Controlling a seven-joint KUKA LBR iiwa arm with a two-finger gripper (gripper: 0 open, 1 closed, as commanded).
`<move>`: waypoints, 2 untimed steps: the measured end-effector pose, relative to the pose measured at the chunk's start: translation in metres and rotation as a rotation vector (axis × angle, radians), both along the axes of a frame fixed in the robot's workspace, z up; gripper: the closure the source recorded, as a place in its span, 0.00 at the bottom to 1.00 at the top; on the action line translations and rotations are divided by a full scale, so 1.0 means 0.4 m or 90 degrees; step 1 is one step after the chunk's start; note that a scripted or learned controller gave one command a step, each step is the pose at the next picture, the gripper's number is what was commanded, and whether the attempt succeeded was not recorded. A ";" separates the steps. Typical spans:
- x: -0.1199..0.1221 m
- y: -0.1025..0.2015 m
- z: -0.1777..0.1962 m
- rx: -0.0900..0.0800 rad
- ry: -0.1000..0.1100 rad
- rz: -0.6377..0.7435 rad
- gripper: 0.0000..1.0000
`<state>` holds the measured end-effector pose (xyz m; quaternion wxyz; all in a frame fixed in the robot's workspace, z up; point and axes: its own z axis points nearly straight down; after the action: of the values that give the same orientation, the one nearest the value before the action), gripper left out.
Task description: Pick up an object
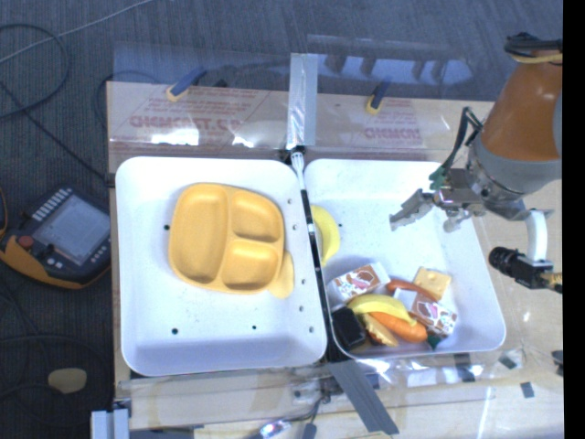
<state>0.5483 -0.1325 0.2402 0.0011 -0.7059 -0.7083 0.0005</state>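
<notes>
While the gripper (428, 210) hangs above the right bin (475, 273), we see its fingers spread and holding nothing; the objects (393, 309) lie clustered in that bin's near part, well below it.

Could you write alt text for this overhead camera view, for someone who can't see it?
A grey and orange robot arm's gripper hovers with open fingers over the right white bin, above a pile of toy food in its near corner. The left white bin holds a yellow divided tray.
</notes>
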 end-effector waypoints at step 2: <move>-0.026 0.036 -0.320 -0.021 -0.027 0.316 0.00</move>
<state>0.5379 -0.1179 0.1122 -0.0253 -0.5104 -0.8596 -0.0028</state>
